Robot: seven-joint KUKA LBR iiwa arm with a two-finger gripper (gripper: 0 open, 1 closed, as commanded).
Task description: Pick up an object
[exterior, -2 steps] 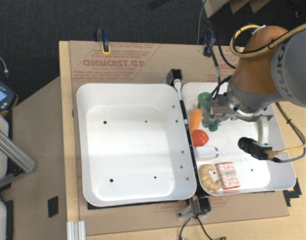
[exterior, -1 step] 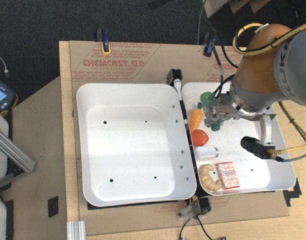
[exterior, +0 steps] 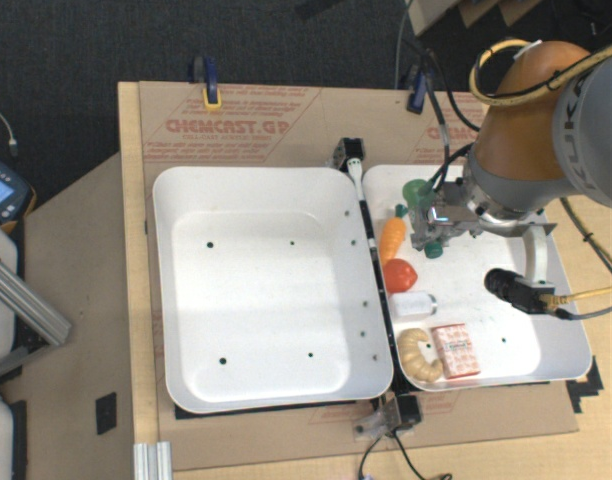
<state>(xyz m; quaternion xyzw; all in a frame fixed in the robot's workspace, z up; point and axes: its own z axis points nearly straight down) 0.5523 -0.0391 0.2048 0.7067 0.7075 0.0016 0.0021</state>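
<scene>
My gripper (exterior: 432, 232) hangs over the back left part of the right bin (exterior: 516, 353). A green object (exterior: 417, 190) shows just behind it, and a teal bit (exterior: 433, 251) pokes out just below it. Whether these are one thing is hidden by the gripper. Left of the gripper an orange carrot (exterior: 392, 238) lies along the bin's left wall. A red tomato-like ball (exterior: 400, 274) sits in front of the carrot, then a small white piece (exterior: 412, 306). Near the front lie a tan pastry (exterior: 417, 354) and a pink packet (exterior: 455, 351).
The left bin (exterior: 186, 268) stands beside the right one, the two walls touching along a black strip (exterior: 370, 258). Blue clamps (exterior: 208, 76) hold the cardboard base at the back. The arm's orange band (exterior: 531, 118) looms over the right bin's back right.
</scene>
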